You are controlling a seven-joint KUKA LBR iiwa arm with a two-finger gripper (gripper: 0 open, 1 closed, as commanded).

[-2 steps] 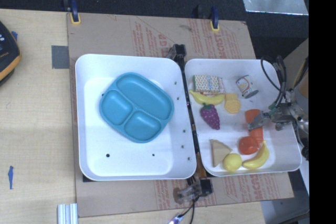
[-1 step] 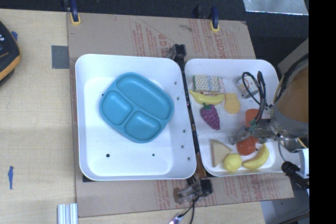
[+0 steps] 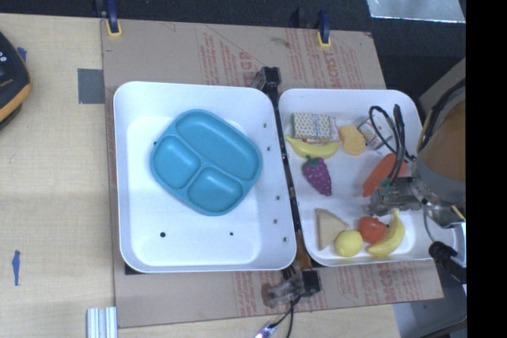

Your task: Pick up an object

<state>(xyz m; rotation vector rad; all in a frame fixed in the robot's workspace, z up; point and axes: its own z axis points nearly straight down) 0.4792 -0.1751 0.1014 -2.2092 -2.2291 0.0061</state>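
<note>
Nearest, in right bin [image 3: 295, 170]: lemon [image 3: 347, 242], tomato [image 3: 371, 229], banana [image 3: 389, 237]. Just beyond, touching carrot [image 3: 377, 174]: end effector [image 3: 394, 195], grip state impossible to tell.

camera: fixed overhead | slanted down | both bins [image 3: 127, 170] framed

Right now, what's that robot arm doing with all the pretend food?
The robot arm's gripper is down in the right bin, near the carrot and tomato. I can't tell if it has grabbed anything yet. The grapes and bananas lie loose. The left bin holds a blue divided plate.
</note>
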